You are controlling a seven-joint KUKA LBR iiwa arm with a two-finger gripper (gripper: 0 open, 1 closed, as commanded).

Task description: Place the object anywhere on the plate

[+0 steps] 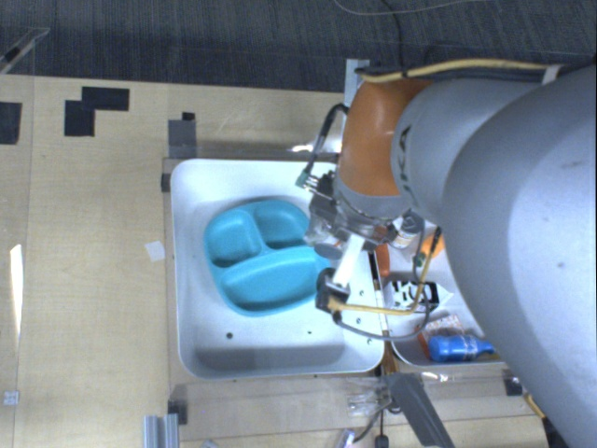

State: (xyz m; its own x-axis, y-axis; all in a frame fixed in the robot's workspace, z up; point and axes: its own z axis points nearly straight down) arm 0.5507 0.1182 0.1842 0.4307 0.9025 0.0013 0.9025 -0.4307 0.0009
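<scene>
The hand [322,236] hangs over the right rim of the blue plate [261,269], which sits in the left bin [252,355]. The bulk of the arm [485,157] blocks the view of it, so I cannot tell whether it is clenched, released, or carrying anything. The loose things I can make out, a blue bottle-like thing [457,348] and a bit of something orange [433,246], lie in the right bin [403,351], well apart from the plate, so the object to be placed is probably still among them. The main risk, as I judge it, is a release with nothing in the hand, which would leave the plate bare and the task undone. If the hand does carry something, it is over the plate's edge rather than its middle. A drop from here could catch the rim and slide into the bin beside the plate, or tip into the gap between the two bins. Coming down here could also knock the plate's raised edge and push it across the bin floor.
</scene>
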